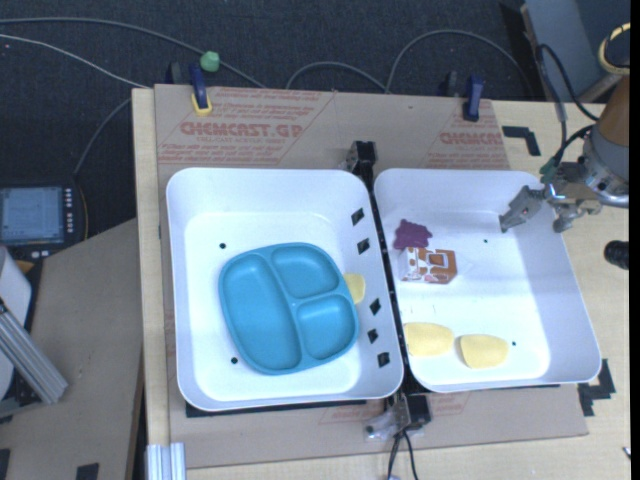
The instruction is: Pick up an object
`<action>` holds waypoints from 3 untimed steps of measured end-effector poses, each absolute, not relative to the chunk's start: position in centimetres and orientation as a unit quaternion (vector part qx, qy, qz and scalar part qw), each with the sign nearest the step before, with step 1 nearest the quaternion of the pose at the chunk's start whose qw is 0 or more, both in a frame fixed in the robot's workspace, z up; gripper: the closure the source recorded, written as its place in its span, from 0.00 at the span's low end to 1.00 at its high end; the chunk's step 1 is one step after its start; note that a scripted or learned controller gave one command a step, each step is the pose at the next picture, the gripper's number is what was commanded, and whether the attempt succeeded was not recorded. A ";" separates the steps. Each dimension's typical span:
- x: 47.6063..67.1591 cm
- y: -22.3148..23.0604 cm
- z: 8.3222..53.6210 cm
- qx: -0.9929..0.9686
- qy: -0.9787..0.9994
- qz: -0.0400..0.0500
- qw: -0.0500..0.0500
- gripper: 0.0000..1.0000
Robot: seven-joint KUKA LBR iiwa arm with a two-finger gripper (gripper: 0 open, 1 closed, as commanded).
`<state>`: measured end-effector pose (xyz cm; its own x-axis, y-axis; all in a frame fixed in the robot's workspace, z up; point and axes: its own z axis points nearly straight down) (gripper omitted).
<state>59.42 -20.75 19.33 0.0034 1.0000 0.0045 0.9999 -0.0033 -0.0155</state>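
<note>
The counter [250, 133] carries two shallow white bins side by side. The left bin [190, 218] holds a blue divided tray [288, 306], which fills most of its floor, with a small yellow piece [355, 288] tucked against the tray's 3 o'clock edge. The right bin [560, 298] holds four smaller things, all in its 9 o'clock half: at 6 o'clock, two pale yellow pieces lie close side by side, the left one [428, 339] just beside the right one [483, 350]; above them, toward 10 o'clock, lies an orange-and-white packet [430, 265], and a purple piece [411, 235] touches its top edge. The tool [540, 214] hangs over the right bin at about 2 o'clock, well apart from all four things, its two fingers spread wide with nothing between them.
</note>
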 end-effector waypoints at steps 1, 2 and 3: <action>59.8 -20.7 20.2 -0.707 -0.707 0.000 0.001 0.00; 60.2 -19.7 15.0 -0.706 -0.708 0.001 0.003 0.00; 61.0 -19.9 10.1 -0.706 -0.708 0.001 0.002 0.00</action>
<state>61.05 -19.95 10.07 -0.0020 1.0000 0.0016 1.0000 0.0020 -0.0043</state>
